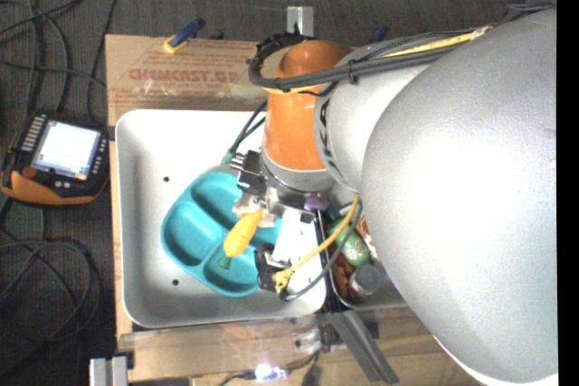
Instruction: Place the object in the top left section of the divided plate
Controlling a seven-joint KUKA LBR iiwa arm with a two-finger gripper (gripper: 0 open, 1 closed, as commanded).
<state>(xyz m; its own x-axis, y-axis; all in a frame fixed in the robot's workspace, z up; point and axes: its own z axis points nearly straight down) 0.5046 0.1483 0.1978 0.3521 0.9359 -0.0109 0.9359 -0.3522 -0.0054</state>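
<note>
the yellow object (241,233) – banana-shaped, maybe a toy – lies over the teal divided plate (194,230) in the left white bin (145,194), its long axis running from about one o'clock down to seven. it sits right under the gripper (262,217), at the gripper's seven o'clock, upper end tucked against the hardware – whether the gripper is clamping it or has let go i cannot tell. the plate's top left section lies off at about ten o'clock from the object, so i'd judge the carry goes that way.
</note>
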